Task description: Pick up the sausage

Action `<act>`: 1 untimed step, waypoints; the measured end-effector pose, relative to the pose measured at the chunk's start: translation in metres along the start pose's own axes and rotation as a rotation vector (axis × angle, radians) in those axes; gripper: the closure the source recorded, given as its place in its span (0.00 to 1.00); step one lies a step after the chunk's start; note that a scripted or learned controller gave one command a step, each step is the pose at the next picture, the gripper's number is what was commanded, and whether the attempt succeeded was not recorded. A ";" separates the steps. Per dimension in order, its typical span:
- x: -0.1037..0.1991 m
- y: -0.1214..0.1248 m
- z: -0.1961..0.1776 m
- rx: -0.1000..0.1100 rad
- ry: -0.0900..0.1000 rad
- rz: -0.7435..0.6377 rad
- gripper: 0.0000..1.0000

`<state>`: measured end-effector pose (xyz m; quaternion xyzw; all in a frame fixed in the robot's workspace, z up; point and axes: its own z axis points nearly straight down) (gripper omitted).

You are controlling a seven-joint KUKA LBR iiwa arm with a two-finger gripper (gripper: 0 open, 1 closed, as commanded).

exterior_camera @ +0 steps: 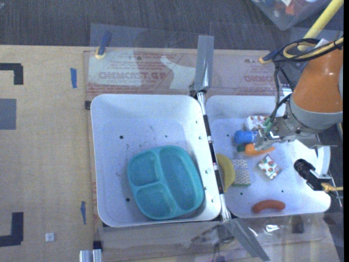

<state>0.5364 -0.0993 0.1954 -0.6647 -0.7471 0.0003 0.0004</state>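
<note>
Sausage [268, 206] lying loose near the front edge of the right bin [305, 201], well apart from the gripper [268, 135]. Gripper low over a blue item [244, 137] and carrot [257, 149]; grasp impossible to tell.

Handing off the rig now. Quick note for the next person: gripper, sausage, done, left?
Gripper: low over the upper middle of the right bin, among a blue item, an orange piece and a patterned packet. Nothing visibly held.
Sausage: lying flat near the right bin's front edge, apart from the gripper and clear of the other items.
Also in the right bin: a patterned cube, a speckled sponge and a yellow piece by the divider.
Left bin: a teal tray.
Done: nothing; the sausage is not picked.
Left: move to the front edge, grasp the sausage, lift.
</note>
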 end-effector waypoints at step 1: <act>-0.024 0.009 -0.033 -0.004 -0.002 0.150 1.00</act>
